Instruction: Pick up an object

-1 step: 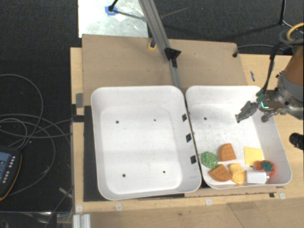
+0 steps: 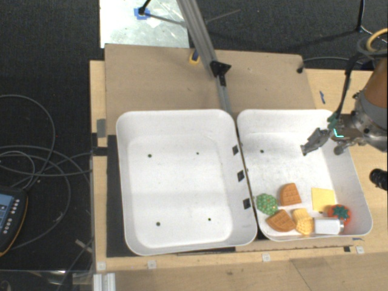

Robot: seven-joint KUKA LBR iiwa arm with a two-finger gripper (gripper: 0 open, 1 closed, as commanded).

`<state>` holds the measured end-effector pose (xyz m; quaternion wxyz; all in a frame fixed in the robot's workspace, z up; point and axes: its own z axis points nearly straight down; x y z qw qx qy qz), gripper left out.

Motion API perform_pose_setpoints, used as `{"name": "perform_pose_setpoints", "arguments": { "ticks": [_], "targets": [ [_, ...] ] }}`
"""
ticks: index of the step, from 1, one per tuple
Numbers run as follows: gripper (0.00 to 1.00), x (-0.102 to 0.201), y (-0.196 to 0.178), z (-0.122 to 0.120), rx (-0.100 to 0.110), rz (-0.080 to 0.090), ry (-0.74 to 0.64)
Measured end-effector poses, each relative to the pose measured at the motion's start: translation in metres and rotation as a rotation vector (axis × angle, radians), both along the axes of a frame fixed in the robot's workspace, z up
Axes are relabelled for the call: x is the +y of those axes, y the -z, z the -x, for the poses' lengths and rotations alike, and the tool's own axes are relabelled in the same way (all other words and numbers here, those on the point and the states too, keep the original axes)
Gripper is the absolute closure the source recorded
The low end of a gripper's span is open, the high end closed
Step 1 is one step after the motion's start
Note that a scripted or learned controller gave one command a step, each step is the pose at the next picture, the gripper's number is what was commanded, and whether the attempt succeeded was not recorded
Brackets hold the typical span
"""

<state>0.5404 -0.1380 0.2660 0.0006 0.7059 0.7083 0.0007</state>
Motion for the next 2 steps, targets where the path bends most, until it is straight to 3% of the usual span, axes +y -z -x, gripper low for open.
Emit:
{"name": "perform_pose_setpoints", "arguments": {
  "ticks": [2],
  "targets": [
    [0.00,-0.003,0.112,0.016,0.006,-0.001,0.003]
  ]
}}
